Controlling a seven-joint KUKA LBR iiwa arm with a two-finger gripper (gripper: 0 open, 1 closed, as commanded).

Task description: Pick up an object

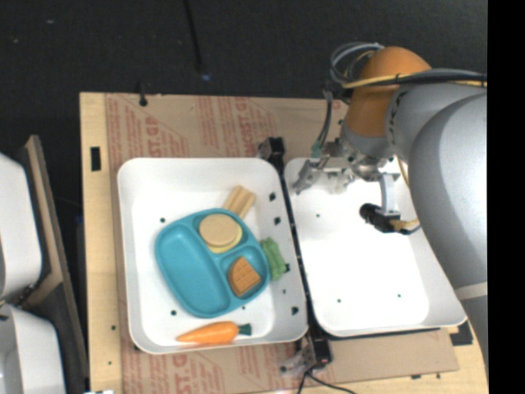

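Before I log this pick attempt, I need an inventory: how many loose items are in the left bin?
6. A blue tray holds a round cracker and a toast piece; a wooden block at its top, a green piece at its right, a carrot below. The tray may hide more.

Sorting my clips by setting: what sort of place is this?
Probably a robot lab test bench: a grey arm reaches over two white bins on a board, and one holds toy food, a blue tray and a carrot.

Object count, left and right bins.
Two white bins (pixel 135 220) (pixel 361 302); one blue divided tray (pixel 193 273), one round cracker (pixel 221 231), one toast piece (pixel 244 277), one carrot (pixel 215 332), one wooden block (pixel 239 199), one green item (pixel 273 258).
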